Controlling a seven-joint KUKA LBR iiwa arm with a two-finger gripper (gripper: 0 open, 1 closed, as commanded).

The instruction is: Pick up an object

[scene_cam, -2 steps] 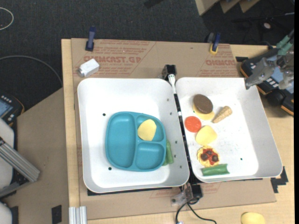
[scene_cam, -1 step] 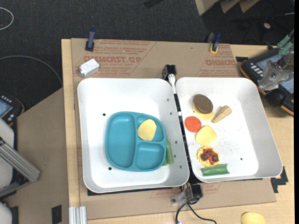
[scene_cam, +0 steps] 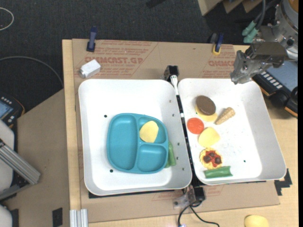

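My gripper hangs over the far rim of the right bin, above and right of the toy foods. Nothing shows between its fingers. In that bin lie a brown round cookie, a tan cone, a red disc, a yellow lump, a small pizza piece and a green bean pod. The left bin holds a teal divided plate with a yellow piece in its upper right compartment.
A green piece sits wedged between the teal plate and the left bin's right wall. A black divider clip marks the gap between the bins. A white block lies on the cardboard beyond the left bin.
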